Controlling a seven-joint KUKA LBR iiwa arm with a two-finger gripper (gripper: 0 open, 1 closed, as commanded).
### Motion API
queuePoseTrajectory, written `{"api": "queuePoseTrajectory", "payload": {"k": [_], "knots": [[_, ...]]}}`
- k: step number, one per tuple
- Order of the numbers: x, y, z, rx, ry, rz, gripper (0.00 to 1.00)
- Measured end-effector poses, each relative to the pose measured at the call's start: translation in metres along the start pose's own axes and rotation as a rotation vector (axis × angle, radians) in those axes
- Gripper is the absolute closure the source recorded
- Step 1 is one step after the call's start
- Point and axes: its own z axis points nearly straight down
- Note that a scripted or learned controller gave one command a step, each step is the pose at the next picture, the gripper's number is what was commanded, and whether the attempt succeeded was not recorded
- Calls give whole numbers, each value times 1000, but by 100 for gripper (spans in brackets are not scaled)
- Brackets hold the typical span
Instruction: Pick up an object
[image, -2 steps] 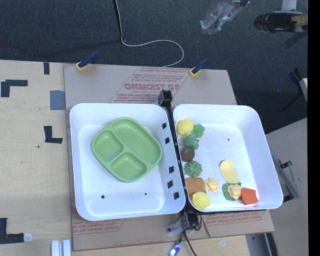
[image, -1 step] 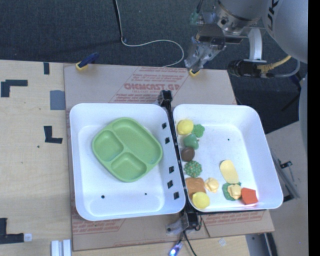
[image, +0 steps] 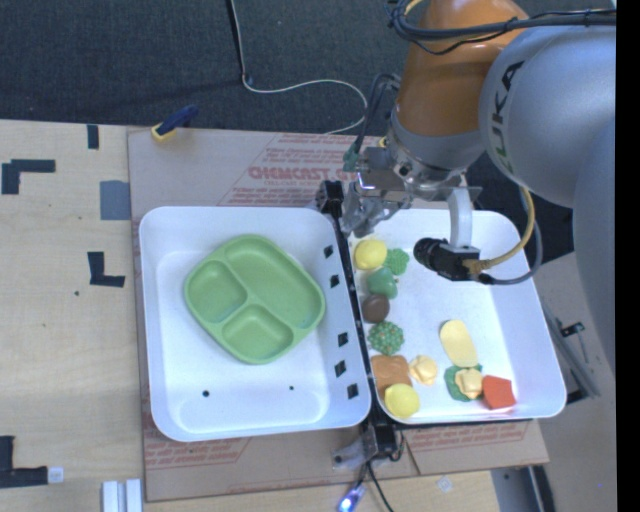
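From above, the pincer (image: 368, 212) hangs over the right bin's (image: 530, 330) far-left corner, just above a round yellow lemon-like piece (image: 370, 253); its metal tips blur into dark clutter, so apart or together, I cannot tell. Small glossy toy foods (image: 425, 365) lie scattered below. The left bin (image: 165, 330) carries a smooth green divided plate (image: 254, 296). The grey arm (image: 560, 90) is cut off at the frame's right, above the worktop (image: 60, 300).

End effector (image: 368, 212) fingertips indistinct; arm (image: 540, 90) cropped at top and right.
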Motion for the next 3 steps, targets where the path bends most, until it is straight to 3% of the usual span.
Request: {"api": "queuePoseTrajectory", "payload": {"k": [1,2,3], "knots": [[-41,-41,124,0,-1,4,100],[-23,-32,0,-29,2,-3,100],[-81,-25,123,-5,-2,5,100]]}}
